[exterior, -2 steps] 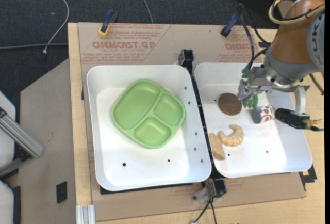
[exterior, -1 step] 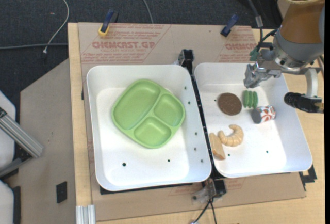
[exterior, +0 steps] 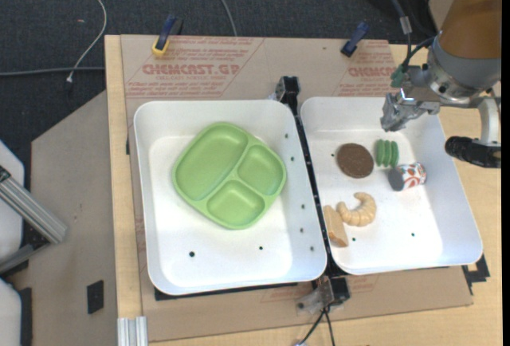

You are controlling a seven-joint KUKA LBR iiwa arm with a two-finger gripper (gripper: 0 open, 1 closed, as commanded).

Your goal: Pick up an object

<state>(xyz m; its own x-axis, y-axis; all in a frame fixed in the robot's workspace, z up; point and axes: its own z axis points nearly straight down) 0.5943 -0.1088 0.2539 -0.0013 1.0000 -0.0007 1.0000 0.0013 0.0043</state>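
We see the gripper [exterior: 396, 119] just above the green pea pod [exterior: 386, 152] and brown cookie [exterior: 355, 160]; its finger state we cannot tell.

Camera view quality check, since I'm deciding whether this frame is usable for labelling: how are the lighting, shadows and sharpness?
Camera view: even, soft light; the green divided plate and brown disc are sharp with faint shadows. Both white bins look bright but keep their rims readable. The gripper is slightly soft, its fingers hard to resolve.
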